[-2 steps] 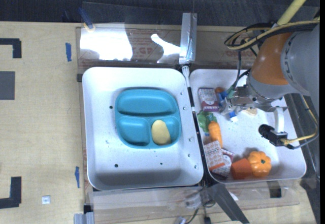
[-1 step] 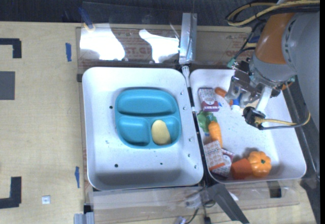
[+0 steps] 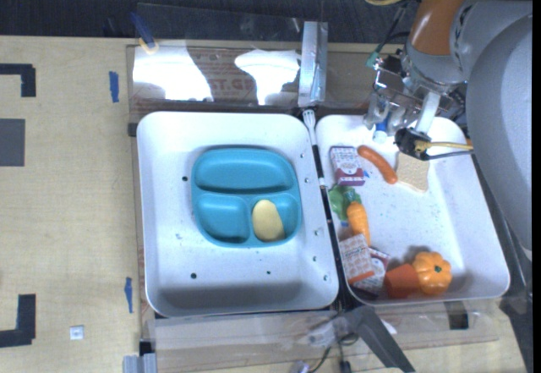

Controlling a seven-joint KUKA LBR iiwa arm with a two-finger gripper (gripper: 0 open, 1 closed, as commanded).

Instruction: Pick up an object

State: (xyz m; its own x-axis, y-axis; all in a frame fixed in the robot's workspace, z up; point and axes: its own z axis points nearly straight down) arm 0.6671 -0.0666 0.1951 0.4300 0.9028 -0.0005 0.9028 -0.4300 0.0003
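The claw [image 3: 396, 119] hangs over the far corner of the right bin [image 3: 473, 219]; whether it is spread or pressed together cannot be told, and nothing is seen held in it. The nearest candidates, a sausage [image 3: 377, 164] and a slice of bread [image 3: 413, 172], lie just beside it. Judged risk: so close to the bin wall, a descent may strike the rim or nudge the round sausage aside.
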